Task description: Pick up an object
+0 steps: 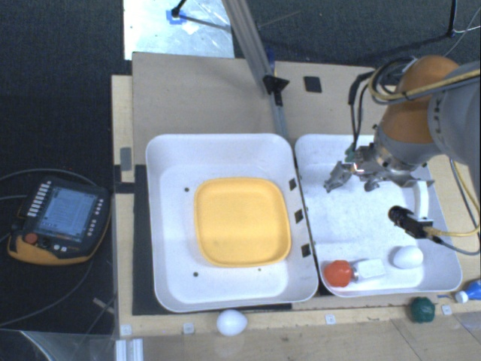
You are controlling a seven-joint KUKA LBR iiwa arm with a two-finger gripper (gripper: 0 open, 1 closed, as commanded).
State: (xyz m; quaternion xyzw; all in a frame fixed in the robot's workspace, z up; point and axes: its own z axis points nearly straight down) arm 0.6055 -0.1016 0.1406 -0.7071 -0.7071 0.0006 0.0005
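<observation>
My gripper (353,180) hangs over the upper middle of the right bin (331,216), its fingers spread apart with nothing between them. Along that bin's front edge lie a red ball (338,272), a small white block (370,269) and a white egg-shaped object (407,257), all well below the gripper and apart from it. A yellow square plate (242,221) lies flat in the middle of the left bin (169,201).
Outside the bins, on the bench's front edge, lie a white egg (231,322) and a dark green ball (422,309). A teach pendant (58,218) rests on the floor at the left. A grey pole (252,36) slants over the back of the bench.
</observation>
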